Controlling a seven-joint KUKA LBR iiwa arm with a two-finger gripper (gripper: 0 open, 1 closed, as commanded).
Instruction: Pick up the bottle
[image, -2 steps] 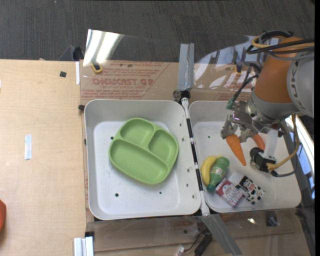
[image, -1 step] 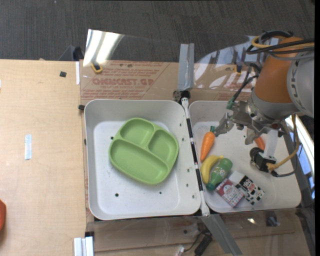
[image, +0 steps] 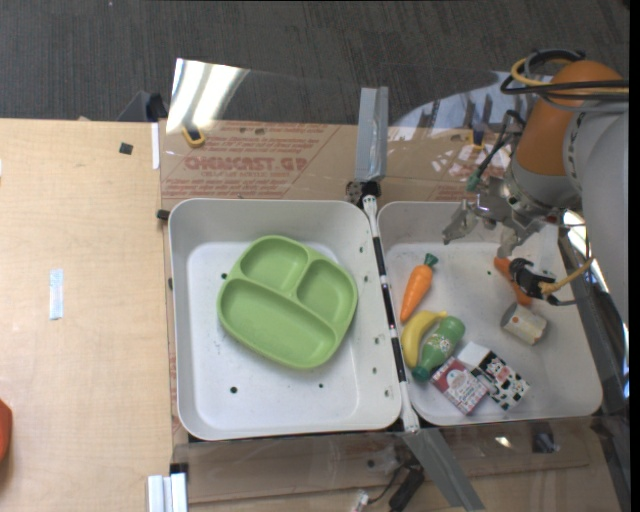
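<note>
My arm: I reach in from the right, my grey link and orange band up at the top right corner, above the far end of the right bin.
My pincer: it hangs over the far part of the right bin, its two dark fingers spread apart, with nothing between them.
Bottle: green and rounded, it lies on its side in the near half of the right bin, well apart from my pincer and nearer the camera.
Banana: yellow, it touches the bottle on its left side, close to the wall between the two bins.
Carrot: orange with a green top, it lies tilted just beyond the banana, its top pointing toward the far wall.
Small cartons: two printed boxes, one with red, one with black and white patches, lie just beside the bottle on its near right side.
White block: a small pale piece rests toward the right of the same bin.
Orange piece: a small orange and black thing lies beyond the white block, below my wrist.
Left bin: it holds a green divided plate with three compartments, lying flat near the middle.
</note>
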